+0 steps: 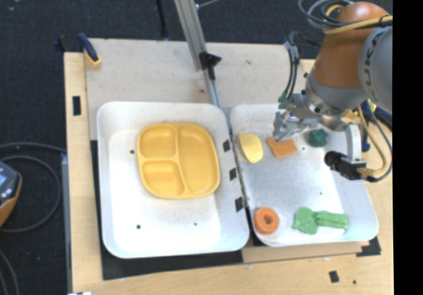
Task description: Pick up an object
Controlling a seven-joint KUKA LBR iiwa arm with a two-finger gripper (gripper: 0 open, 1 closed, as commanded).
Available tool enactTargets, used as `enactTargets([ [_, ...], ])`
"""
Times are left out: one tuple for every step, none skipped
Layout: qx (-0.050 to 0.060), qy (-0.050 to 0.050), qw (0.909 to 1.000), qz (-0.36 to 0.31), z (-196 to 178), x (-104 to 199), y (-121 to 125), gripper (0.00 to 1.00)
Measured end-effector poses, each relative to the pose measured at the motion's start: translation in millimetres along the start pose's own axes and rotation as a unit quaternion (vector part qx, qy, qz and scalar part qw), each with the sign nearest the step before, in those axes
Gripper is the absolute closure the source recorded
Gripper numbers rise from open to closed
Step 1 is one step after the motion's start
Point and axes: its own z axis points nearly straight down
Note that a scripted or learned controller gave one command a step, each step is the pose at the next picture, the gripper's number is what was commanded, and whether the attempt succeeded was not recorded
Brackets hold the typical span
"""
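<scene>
My gripper [283, 129] hangs low over the back of the right bin [310, 184], its metal fingers just above an orange wedge-shaped piece [284, 149]. A pale yellow oval object [250, 147] lies to the left of that piece. A small dark green object [318, 137] sits under the wrist, to the right of the fingers. At the bin's front lie an orange ring [267, 220] and a bright green toy [319, 220]. Nothing shows between the fingers.
The left bin [119, 221] holds a yellow divided plate [178, 159]. A slanted metal pole [190, 19] rises behind the bins. Black cables and a connector [347, 165] hang from the arm over the right bin's right side.
</scene>
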Motion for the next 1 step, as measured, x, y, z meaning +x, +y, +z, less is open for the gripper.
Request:
enactTargets([
  [0.000,0.000,1.0000,-0.001,5.9,54.0,-14.8,1.00],
])
